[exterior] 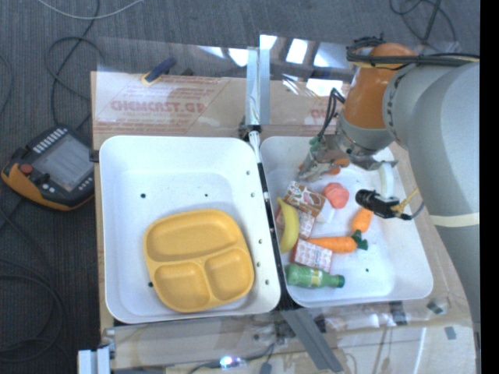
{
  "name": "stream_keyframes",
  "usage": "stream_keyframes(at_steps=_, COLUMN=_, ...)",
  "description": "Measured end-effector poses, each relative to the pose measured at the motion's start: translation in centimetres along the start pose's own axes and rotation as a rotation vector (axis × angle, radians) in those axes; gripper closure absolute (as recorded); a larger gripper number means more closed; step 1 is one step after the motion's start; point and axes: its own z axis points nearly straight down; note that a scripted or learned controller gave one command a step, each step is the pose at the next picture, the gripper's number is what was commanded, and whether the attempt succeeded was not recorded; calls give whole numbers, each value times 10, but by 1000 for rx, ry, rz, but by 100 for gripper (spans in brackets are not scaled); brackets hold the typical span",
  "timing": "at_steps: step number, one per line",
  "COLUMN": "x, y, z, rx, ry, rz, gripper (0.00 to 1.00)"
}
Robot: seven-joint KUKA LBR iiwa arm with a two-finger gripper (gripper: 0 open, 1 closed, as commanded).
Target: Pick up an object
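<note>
Camera view from above takes in both white bins: the left bin [125, 209] holds a yellow divided tray [199, 259], and the right bin [405, 275] holds the small objects. From the right, the grey arm [437, 123] reaches in, its gripper [318, 164] low over the far end of the right bin; whether it grips anything I cannot tell. Just beside it lie a pink ball [337, 195] and a small brown box [305, 199]. Nearer the front sit a banana [288, 226], a carrot [332, 245], and a green bottle [313, 276]. Left of the bench, a teach pendant [53, 170] rests on the floor.
</note>
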Motion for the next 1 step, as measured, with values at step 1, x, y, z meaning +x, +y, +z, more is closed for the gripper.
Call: stream_keyframes(at_steps=1, x=0, y=0, z=0, rx=2, ry=0, rz=0, gripper=0)
